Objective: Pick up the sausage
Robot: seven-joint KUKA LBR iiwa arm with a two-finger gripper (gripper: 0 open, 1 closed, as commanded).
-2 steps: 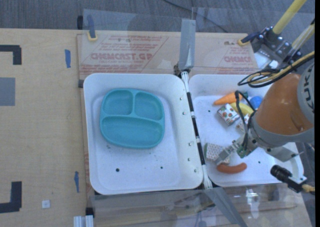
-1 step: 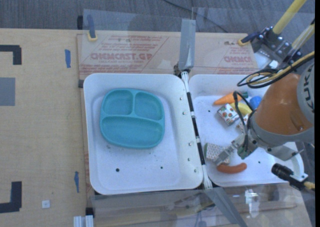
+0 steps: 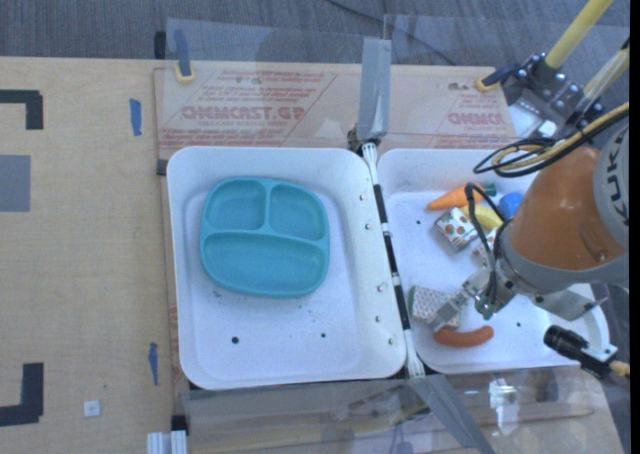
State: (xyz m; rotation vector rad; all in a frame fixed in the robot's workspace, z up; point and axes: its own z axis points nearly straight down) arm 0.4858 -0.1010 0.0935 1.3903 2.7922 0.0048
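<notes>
Here one sausage (image 3: 464,336) lies just below the end effector (image 3: 478,300), whose grip state I cannot tell.

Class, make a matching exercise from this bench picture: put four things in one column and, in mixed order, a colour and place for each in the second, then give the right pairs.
Things
1. divided plate
2. sausage
3. carrot
4. tool

Colour and place
A. orange, near the far edge of the right bin
B. reddish brown, near the front edge of the right bin
C. teal, in the left bin
D. grey, just above the sausage in the right bin

Pairs: 1-C, 2-B, 3-A, 4-D
</notes>
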